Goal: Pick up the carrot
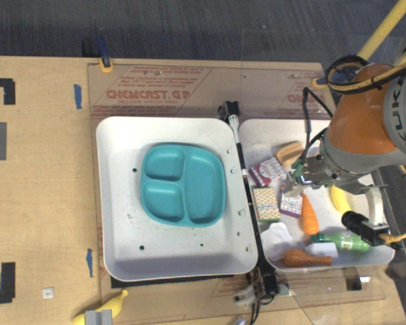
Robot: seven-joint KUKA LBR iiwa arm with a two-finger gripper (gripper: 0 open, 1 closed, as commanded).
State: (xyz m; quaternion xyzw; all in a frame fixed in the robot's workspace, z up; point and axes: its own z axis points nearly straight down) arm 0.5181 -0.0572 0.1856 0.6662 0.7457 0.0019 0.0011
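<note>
Camera view, looking down at a slant: the bench point(40, 202) of brown board fills the frame, and on it two white bins sit side by side. At centre lies the left bin point(115, 235), bearing a teal divided plate point(184, 184). My grey arm point(365, 124), orange-banded, reaches in from the right over the right bin point(257, 131). My gripper point(304, 179) hangs low over that bin's middle; whether it is wide or narrow, I cannot tell. Just beside it, toward the lower right, lies the carrot point(309, 215), orange and pointing up the frame. Near the carrot rest a green bottle point(348, 241), a yellow banana point(339, 199) and a brown sausage-like piece point(299, 256).
</note>
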